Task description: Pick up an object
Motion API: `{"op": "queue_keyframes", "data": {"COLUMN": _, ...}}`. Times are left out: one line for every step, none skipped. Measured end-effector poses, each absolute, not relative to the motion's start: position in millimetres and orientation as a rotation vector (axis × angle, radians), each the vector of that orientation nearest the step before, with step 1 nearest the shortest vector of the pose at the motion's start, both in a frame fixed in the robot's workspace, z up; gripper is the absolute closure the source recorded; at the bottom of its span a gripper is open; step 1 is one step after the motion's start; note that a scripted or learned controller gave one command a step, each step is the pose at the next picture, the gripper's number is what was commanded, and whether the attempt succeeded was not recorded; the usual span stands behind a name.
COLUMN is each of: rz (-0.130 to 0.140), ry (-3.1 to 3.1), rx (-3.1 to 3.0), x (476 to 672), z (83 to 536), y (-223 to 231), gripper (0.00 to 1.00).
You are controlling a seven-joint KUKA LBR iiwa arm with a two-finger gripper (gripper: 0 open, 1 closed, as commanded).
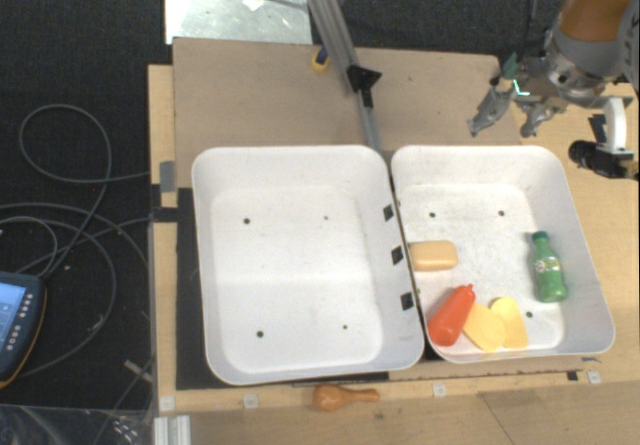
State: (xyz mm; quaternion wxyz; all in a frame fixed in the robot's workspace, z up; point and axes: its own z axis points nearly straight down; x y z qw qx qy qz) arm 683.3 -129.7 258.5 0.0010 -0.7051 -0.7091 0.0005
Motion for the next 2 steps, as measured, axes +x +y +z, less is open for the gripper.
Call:
{"op": "queue_keyframes", "data": {"rz": -0.001, "ry": -2.231, "rx": -2.214, "x": 684.0, "z": 261.2, "y": -129.7, "gripper": 0.00}}
{"op": "queue_keyframes", "data": {"rz": 0.001, "ry": -2.230, "rx": -2.213, "x": 690.1, "z": 216.1, "y": -123.8, "gripper": 0.00}}
